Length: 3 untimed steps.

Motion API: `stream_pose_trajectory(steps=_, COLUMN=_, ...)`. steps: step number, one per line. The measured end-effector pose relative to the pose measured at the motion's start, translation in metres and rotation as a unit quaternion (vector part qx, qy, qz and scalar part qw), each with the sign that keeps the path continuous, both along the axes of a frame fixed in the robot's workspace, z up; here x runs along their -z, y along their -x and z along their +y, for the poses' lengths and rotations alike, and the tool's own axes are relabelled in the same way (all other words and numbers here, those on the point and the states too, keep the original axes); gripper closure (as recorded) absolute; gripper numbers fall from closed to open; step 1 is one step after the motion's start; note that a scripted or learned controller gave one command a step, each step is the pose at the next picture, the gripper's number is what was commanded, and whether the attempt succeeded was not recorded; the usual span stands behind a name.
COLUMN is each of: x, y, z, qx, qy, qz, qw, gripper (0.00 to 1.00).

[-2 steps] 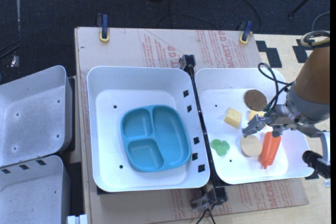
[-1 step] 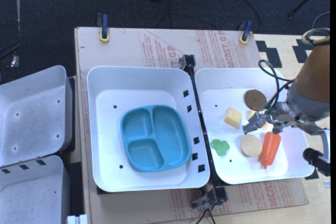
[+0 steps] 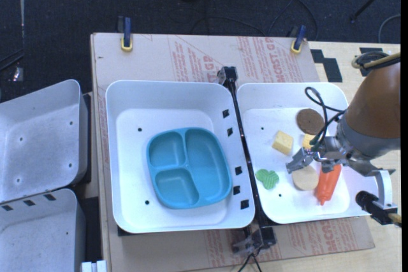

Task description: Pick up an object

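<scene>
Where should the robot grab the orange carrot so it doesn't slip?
Probably around the middle of the carrot, coming straight down from above. It lies flat near the front of the right bin, long and thin, running front to back, so the gripper should squeeze across its narrow sides. The beige round piece sits right beside it, so there's little room on that side.

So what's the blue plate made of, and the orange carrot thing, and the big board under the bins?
The blue plate looks like smooth moulded plastic: even colour, soft shine, rounded compartments. The orange carrot is probably a toy, plastic or rubber, since its colour is flat and bright. The board looks like brown cardboard, matte, with red printed lettering.
</scene>
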<state>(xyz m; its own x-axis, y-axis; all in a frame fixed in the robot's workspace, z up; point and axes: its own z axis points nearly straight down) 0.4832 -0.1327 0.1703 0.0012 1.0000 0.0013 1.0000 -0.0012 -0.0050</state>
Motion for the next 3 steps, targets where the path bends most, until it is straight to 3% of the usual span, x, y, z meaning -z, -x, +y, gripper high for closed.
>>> stream_pose_trajectory(steps=1, x=0.062, y=-0.001, z=0.001, qx=0.000, qy=0.0012, qz=-0.002, qw=1.0000, gripper=0.00)
stream_pose_trajectory(steps=2, x=0.077, y=-0.002, z=0.001, qx=0.001, qy=0.0012, qz=-0.004, qw=1.0000, gripper=0.00)
stream_pose_trajectory(steps=3, x=0.066, y=-0.003, z=0.002, qx=0.001, qy=-0.0001, qz=-0.005, qw=1.0000, gripper=1.00)
